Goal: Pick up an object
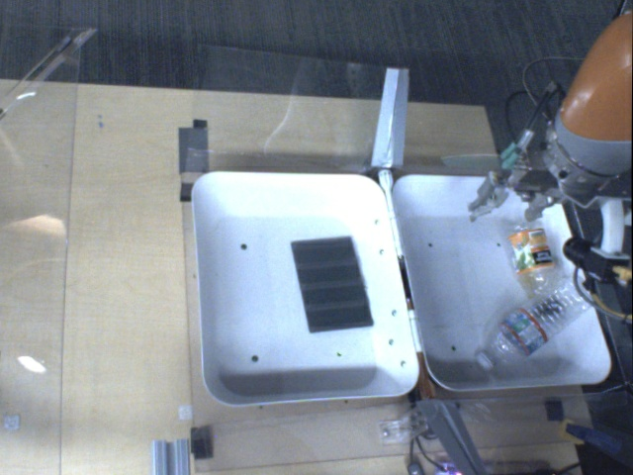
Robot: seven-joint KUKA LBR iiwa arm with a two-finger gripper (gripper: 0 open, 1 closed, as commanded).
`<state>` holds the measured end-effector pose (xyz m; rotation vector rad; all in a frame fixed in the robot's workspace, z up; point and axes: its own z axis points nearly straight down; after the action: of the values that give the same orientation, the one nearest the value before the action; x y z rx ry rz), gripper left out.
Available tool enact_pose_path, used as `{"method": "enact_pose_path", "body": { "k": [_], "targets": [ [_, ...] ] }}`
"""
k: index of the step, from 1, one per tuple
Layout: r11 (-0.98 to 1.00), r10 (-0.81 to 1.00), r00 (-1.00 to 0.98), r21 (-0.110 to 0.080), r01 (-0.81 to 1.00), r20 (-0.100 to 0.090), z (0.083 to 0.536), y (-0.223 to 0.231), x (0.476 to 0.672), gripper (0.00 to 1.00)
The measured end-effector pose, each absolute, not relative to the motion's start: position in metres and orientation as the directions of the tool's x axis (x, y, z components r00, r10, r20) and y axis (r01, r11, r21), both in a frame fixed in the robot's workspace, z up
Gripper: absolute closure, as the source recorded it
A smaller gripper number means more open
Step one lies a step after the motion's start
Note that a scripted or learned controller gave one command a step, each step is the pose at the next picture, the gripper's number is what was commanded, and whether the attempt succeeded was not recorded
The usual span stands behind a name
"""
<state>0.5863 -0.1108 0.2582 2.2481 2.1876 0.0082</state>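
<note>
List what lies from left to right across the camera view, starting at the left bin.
Left bin → black ridged pad lying in it → right bin → end effector over the right bin's far side → clear plastic bottle near the right bin's right edge.

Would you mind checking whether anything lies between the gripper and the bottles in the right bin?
Nothing visible does. The gripper hangs over the right bin, with bare bin floor between it and the orange-labelled bottle and the clear bottle nearer the front.
</note>
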Motion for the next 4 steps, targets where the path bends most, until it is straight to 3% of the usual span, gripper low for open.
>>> {"method": "enact_pose_path", "body": {
  "k": [1, 2, 3, 4],
  "targets": [
    [-0.120, 0.993, 0.120, 0.006, 0.993, -0.001, 0.237, -0.168, 0.598, 0.00],
    [0.031, 1.000, -0.031, 0.004, 1.000, -0.001, 0.169, -0.195, 0.585, 0.00],
    [0.139, 0.990, -0.139, 0.010, 0.990, -0.004, 0.088, -0.205, 0.624, 0.00],
    [0.141, 0.990, -0.141, 0.017, 0.990, -0.006, 0.101, -0.204, 0.627, 1.00]
  ]
}}
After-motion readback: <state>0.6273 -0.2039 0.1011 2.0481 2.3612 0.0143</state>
